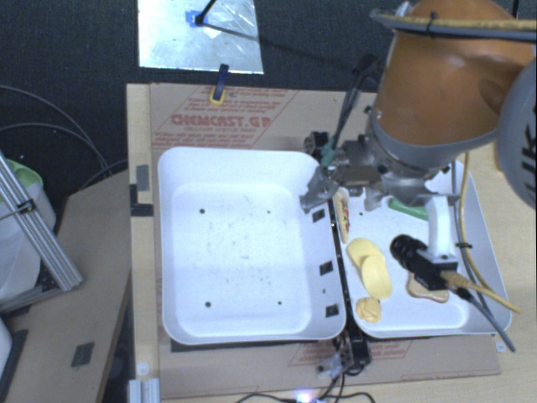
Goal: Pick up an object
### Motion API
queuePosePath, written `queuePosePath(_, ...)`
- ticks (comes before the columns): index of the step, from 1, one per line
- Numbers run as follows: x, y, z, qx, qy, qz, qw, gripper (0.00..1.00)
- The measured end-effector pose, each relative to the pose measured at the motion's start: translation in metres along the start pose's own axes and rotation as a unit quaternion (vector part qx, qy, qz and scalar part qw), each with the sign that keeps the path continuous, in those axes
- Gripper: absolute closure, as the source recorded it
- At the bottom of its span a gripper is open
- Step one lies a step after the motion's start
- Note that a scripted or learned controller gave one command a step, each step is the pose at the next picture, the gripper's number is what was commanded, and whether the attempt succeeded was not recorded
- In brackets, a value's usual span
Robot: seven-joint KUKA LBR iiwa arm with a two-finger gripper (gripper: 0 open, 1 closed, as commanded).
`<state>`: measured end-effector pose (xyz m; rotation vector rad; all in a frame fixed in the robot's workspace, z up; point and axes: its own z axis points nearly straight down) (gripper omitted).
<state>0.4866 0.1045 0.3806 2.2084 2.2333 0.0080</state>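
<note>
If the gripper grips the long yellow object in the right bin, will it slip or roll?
The yellow object looks smooth and rounded, so it may slip between the fingers. Its curved, elongated shape suggests it could rock or roll if pushed sideways.

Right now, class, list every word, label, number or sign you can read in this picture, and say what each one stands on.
"CHEMCAST GP": red print on the brown sheet behind the left bin, seen upside down and blurred, so the reading is unsure.
More red print on the same sheet, at the front edge below the bins: too small and blurred to read.
Nothing else readable.
</note>
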Motion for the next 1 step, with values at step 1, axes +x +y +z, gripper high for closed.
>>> queuePosePath(1, -0.0041, 0.0010, -0.0102, -0.001, -0.001, 0.002, 1.0000, 1.00)
